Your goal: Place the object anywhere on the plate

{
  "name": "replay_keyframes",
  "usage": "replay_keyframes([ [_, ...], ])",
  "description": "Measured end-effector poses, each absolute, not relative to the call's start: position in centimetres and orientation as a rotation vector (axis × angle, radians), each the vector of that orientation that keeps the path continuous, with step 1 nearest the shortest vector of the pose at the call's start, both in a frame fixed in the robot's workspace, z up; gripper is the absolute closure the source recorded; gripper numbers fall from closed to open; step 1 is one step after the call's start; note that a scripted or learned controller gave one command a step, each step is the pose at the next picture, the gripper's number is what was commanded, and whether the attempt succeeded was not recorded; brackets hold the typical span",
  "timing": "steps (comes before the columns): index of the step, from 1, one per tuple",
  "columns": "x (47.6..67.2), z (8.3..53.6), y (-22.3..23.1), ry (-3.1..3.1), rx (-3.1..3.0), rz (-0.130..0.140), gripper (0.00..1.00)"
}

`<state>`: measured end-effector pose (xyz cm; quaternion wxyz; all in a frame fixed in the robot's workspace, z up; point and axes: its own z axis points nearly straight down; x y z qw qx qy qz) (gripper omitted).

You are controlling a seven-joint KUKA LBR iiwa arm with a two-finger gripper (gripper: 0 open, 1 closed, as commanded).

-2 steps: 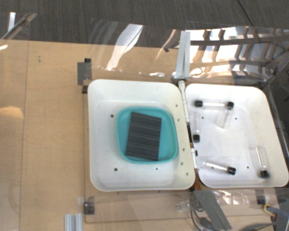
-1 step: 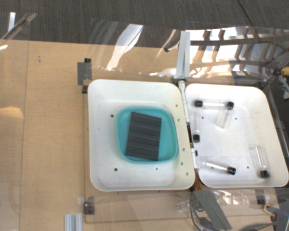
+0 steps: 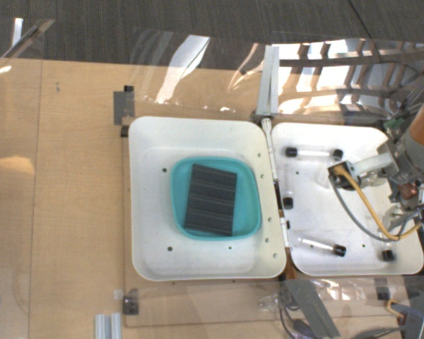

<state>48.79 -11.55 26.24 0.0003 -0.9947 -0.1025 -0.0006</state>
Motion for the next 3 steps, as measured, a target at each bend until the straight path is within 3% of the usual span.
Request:
replay_keyframes([
  [1,49.1,8.8,-10.9,-0.322,-3.123,-0.017,0.0],
  [2,49.0,8.8,-20.7,-0.333,-3.128,-0.013,0.0],
  [3,50.6,25.3,-20.5,-0.575,-3.092,-0.01,0.0],
])
